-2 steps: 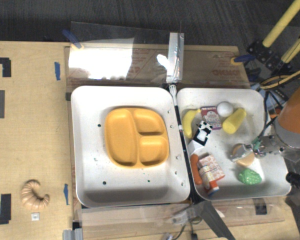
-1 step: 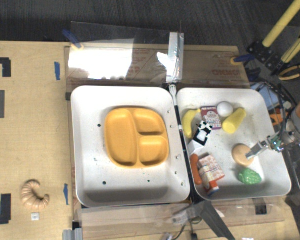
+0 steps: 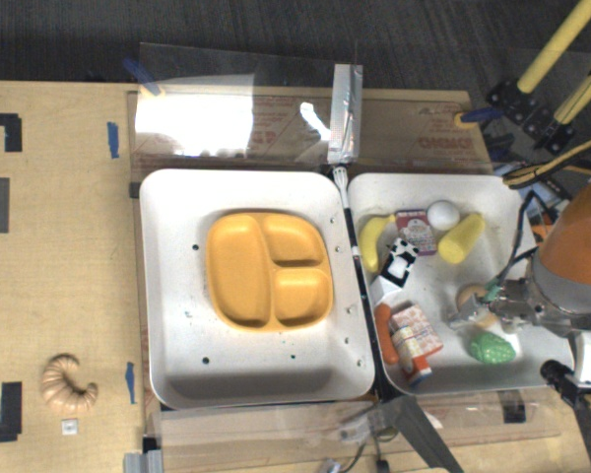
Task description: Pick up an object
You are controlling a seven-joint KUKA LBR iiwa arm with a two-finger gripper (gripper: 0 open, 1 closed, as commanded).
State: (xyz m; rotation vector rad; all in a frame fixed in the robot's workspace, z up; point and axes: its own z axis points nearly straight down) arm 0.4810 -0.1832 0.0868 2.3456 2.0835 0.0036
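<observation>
Pincer (image 3: pixel 480 308) hovered low in right bin (image 3: pixel 512 200), just above green object (image 3: pixel 492 347); grip state unclear, possibly touching it. Yellow tray (image 3: pixel 269 268) sat in left bin (image 3: pixel 167 264).

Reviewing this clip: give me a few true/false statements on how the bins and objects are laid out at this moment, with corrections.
1. A yellow divided tray lies in the left bin. True.
2. The white ball sits in the left bin. False: it is in the right bin, near the far wall.
3. A green object lies in the right bin near the gripper. True.
4. The tan curled object lies inside the yellow tray. False: it lies on the bench, left of both bins.
5. The orange band is at the view's left. False: right edge.
</observation>
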